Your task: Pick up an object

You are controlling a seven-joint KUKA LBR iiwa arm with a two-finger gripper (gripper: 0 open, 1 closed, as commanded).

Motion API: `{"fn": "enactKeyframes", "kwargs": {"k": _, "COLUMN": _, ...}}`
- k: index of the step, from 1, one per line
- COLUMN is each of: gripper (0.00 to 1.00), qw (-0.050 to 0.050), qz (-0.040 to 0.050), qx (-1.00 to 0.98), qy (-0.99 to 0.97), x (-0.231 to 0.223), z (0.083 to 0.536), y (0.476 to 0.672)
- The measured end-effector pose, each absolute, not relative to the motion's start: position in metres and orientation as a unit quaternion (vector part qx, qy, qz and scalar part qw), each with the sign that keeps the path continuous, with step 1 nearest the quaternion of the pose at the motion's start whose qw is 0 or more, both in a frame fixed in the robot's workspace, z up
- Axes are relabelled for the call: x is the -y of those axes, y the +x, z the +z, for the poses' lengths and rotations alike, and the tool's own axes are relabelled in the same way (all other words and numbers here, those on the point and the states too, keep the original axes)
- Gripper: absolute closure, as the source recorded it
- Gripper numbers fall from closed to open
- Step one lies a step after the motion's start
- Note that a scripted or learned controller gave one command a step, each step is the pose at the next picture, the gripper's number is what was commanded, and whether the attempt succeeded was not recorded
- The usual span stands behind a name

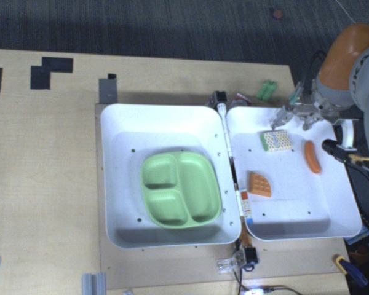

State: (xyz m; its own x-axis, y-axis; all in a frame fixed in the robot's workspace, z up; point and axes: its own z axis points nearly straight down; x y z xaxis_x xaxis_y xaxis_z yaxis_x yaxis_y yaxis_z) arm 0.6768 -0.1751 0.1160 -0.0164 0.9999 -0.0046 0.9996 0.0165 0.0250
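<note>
The bench carries two shallow white bins side by side. The left bin holds a green divided tray, lying flat near the middle with its three compartments bare. The right bin holds the small things: a speckled square block near the back, an orange sausage-shaped piece to its right, and an orange wedge lying apart from both, toward the bin's left wall. A small green item sits outside on the bench, behind the right bin.

The arm reaches in from the right, and its gripper hangs over the back of the right bin, just beside the speckled block. The two fingers look spread, with nothing between them. By my reckoning this is the approach step: no object is gripped yet. The speckled block seems the likeliest target, being nearest the fingertips. The next move calls for centring over it, coming down so the fingers straddle it, then closing firmly before lifting.
</note>
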Motion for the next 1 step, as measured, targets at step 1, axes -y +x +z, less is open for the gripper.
{"fn": "enactKeyframes", "kwargs": {"k": 1, "gripper": 0.0, "qw": 0.001, "qz": 0.0012, "qx": -0.709, "qy": 0.705, "x": 0.1442, "z": 0.0847, "y": 0.6479}}
